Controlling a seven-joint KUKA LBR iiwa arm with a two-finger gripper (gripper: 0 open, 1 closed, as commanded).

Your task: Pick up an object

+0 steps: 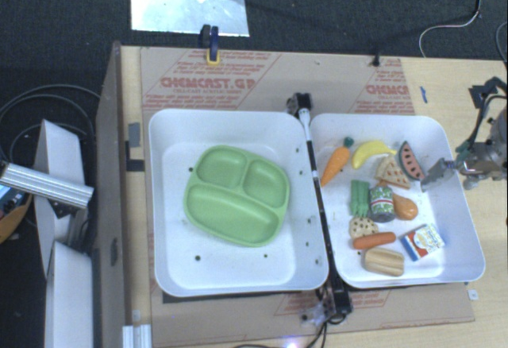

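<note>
The right bin (pixel 464 247) holds several toy foods: a carrot (pixel 335 165), a banana (pixel 371 152), a watermelon slice (pixel 409 161), a sandwich wedge (pixel 390 172), a green pickle (pixel 359 198), a small can (pixel 381 203), an orange piece (pixel 406 208), a cookie (pixel 363 226), a sausage (pixel 373 241), a bread roll (pixel 384 261) and a small carton (pixel 421 241). My gripper (pixel 439 172) reaches in over the bin's right rim, just right of the watermelon slice and above the orange piece. Nothing shows in its grasp.
The left bin (pixel 171 259) holds a green divided plate (pixel 236 194). A black divider clamp (pixel 316 179) runs between the bins. Cardboard lies under both bins. A white frame and cables stand at the left, off the bench.
</note>
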